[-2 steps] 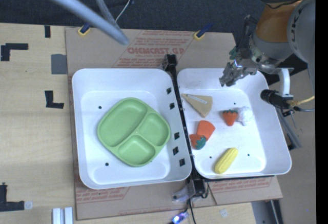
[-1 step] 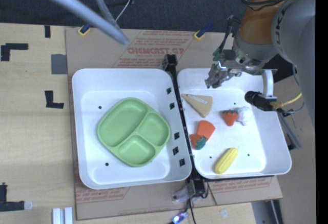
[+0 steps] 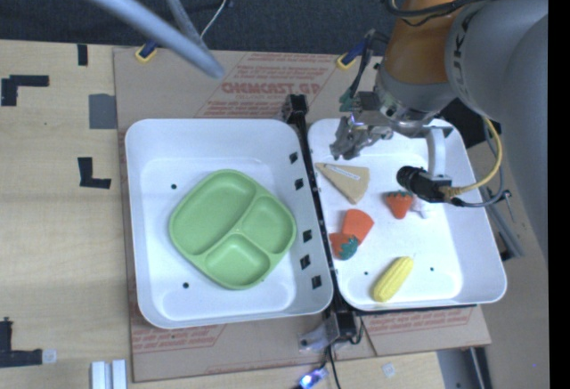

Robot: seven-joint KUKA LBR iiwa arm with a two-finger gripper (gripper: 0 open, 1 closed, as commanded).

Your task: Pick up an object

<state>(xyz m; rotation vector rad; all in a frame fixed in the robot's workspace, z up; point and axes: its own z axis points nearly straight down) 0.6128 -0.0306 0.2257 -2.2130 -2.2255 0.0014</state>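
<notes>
The right bin point(image 3: 463, 285) holds a tan cheese wedge point(image 3: 346, 180), an orange-red piece with a green end point(image 3: 351, 231), a small red-orange item point(image 3: 399, 204) and a yellow corn cob point(image 3: 392, 278). My gripper point(image 3: 352, 140) hangs over the bin's far left corner, just above and behind the cheese wedge. Nothing shows between its dark fingers. The arm's orange band point(image 3: 429, 18) rises above it.
The left bin point(image 3: 151, 289) holds a green divided plate point(image 3: 233, 227). A black clip divider point(image 3: 303, 191) runs between the two bins. A black cable connector point(image 3: 420, 182) hangs off the wrist over the right bin. A grey pole point(image 3: 116, 4) crosses the upper left.
</notes>
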